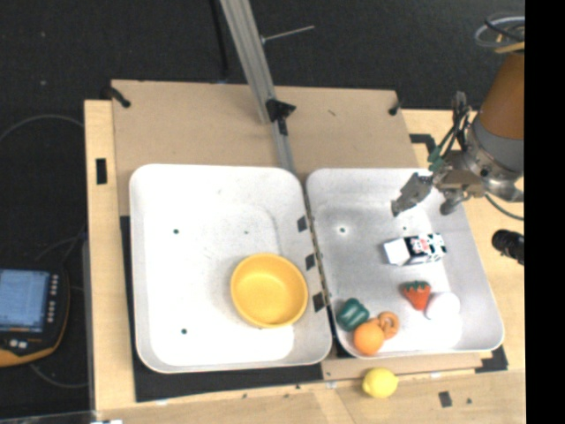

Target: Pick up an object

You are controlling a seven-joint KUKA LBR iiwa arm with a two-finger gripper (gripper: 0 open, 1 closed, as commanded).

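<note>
My gripper hangs over the far right part of the right bin, fingers spread apart and nothing between them. Just below it in the bin lies a small white toy car with black and red marks. Nearer the front lie a red strawberry-like toy, a white round object, an orange fruit, a smaller orange piece and a green object. A yellow bowl sits in the left bin.
A yellow lemon-like ball lies on the bench outside the right bin's front edge. A grey metal rail slants from the top toward the divide between the bins. A handheld screen sits at the far left.
</note>
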